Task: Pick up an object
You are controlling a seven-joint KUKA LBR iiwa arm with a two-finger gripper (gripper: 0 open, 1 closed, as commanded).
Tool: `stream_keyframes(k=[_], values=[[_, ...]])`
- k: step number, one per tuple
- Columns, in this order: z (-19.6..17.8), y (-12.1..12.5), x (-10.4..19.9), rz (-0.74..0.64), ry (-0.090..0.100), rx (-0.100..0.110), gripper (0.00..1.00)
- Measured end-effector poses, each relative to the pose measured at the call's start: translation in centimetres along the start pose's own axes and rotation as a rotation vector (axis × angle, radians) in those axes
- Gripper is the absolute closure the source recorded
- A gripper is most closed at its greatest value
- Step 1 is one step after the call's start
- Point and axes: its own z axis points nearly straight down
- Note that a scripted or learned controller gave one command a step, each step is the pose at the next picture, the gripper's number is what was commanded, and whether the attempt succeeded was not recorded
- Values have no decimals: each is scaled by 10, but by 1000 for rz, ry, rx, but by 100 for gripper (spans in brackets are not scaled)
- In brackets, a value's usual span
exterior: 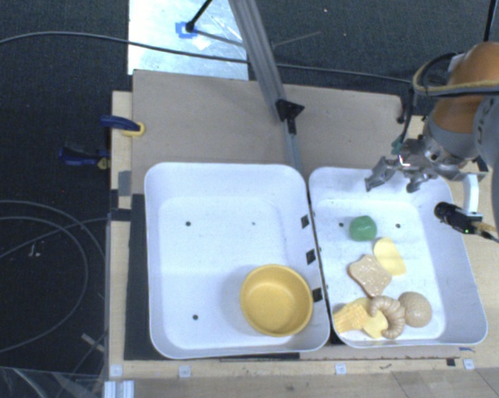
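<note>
The right bin [457, 269] holds a green round object [363, 228], a pale yellow piece [389, 256], a tan bread-like slice [370, 275], a beige ball [416, 308], a curled tan piece [388, 312] and a yellow wedge [351, 317]. My gripper [394, 181] hangs over the far edge of this bin, above and behind the green object. It is open, its two fingers spread apart with nothing between them.
A yellow bowl [276, 299] sits at the near right of the left bin [199, 208]. A grey slanted pole [268, 67] ends at a black clamp between the bins' far edges. Blue and yellow clamps [112, 138] grip the bench's left edge.
</note>
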Motion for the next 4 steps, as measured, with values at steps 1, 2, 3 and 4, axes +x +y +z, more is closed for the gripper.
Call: stream_keyframes(k=[1,2,3,4], values=[[52,0,1,-4,0,0,0],[37,3,0,-6,-3,-9,100],[-30,5,0,-4,-2,-11,100],[-95,3,3,-6,-2,-13,100]])
